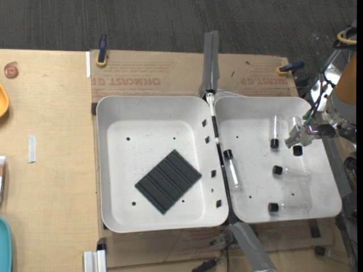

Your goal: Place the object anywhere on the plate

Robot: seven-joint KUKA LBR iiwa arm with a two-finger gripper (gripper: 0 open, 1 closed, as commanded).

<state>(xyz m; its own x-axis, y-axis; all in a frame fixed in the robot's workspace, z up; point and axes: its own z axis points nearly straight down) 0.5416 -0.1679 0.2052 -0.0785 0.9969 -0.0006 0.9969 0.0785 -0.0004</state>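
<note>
Several small clear plastic vials with black caps (274,135) lie in the right white bin (317,208), the nearest just left of the hand (299,136), its long axis running up-down. Dark ribbed rectangular plate (168,181) sits in the left bin, well apart. Whether the hand is apart or together, I cannot tell.

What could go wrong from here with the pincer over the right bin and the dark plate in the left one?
The pincer sits among several small clear black-capped tubes, so it may nudge a neighbour or close on more than one. One tube lies along the wall beside the divider, which looks awkward to grasp. The dark ridged plate lies across that divider in the left bin, so a weakly held tube might drop before reaching it.
</note>
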